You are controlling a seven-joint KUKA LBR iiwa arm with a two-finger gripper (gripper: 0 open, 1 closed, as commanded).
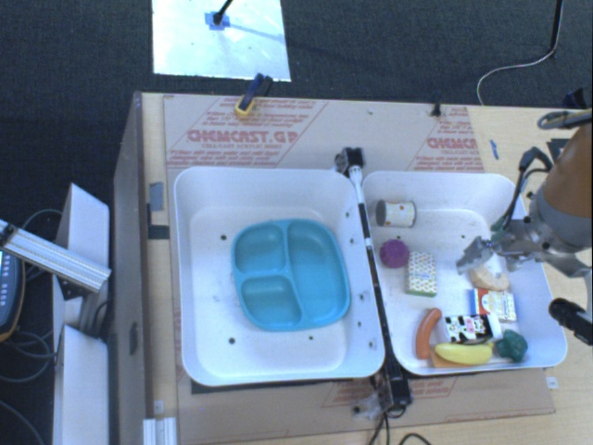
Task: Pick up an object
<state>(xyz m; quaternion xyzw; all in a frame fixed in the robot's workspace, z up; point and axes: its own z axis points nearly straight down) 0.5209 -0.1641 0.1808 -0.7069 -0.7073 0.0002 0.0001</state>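
1. White and shallow, the left plastic bin (199, 248) carries a light blue plastic tray with three compartments (290, 273) lying flat near its middle; the right white bin (463, 213) sits just beside it, the two rims touching along a dark strip.
2. Grey with an orange band, the arm (567, 197) reaches in from the right over the right bin; its metal two-finger gripper (484, 253) hangs low above a pale beige bread-like lump (489, 279); whether the fingers are apart or together cannot be told, and nothing is seen between them.
3. Toward the bin's far side lies a small white cylinder with a tan end (396, 213) on its side; nearer sit a round purple ball (394, 253) and, just beside it, a pale green patterned box (422, 273).
4. Along the near edge lie an orange-red sausage shape (426, 331), a black-and-white patterned carton (466, 327), a yellow banana (463, 351), a dark green broccoli-like piece (511, 346) and a white carton with red and blue print (492, 304), close together.
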